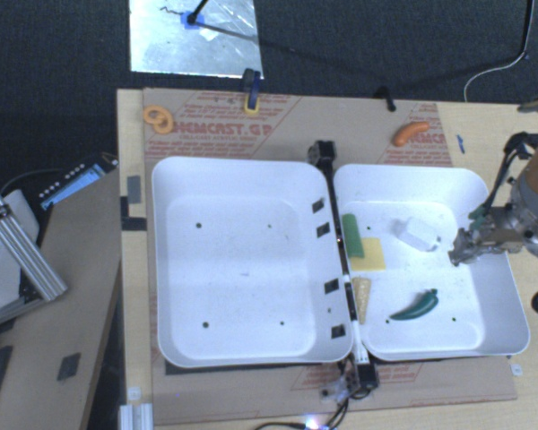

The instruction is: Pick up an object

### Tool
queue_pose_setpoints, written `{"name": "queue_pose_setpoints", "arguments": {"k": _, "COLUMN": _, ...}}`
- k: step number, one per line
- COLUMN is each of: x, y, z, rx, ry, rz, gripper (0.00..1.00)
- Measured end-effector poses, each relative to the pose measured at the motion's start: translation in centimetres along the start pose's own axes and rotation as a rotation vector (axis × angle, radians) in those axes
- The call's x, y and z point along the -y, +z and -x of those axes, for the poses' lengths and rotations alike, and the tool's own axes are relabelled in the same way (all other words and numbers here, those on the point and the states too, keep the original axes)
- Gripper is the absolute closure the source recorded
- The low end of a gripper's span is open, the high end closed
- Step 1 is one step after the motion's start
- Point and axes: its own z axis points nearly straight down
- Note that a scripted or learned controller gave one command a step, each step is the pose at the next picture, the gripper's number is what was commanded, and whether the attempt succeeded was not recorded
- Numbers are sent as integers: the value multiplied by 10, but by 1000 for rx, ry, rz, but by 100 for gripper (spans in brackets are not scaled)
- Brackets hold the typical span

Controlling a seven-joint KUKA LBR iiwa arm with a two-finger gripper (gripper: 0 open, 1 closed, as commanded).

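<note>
The hand, its opening impossible to judge, hovered beside a white block; a descent there risked missing it.

We look down at a slant from above the bench, both bins in frame

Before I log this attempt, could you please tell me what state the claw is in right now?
Claw: over the right bin, beside the white block; open or closed cannot be told, and nothing is seen held.
</note>
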Motion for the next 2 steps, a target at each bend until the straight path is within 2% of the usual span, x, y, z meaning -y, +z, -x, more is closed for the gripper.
{"name": "queue_pose_setpoints", "arguments": {"k": 1, "x": -16, "y": -167, "z": -79, "rx": 4, "ry": -10, "rz": 35, "gripper": 100}}
{"name": "queue_pose_setpoints", "arguments": {"k": 2, "x": 3, "y": -192, "z": 36, "rx": 10, "ry": 14, "rz": 19, "gripper": 100}}
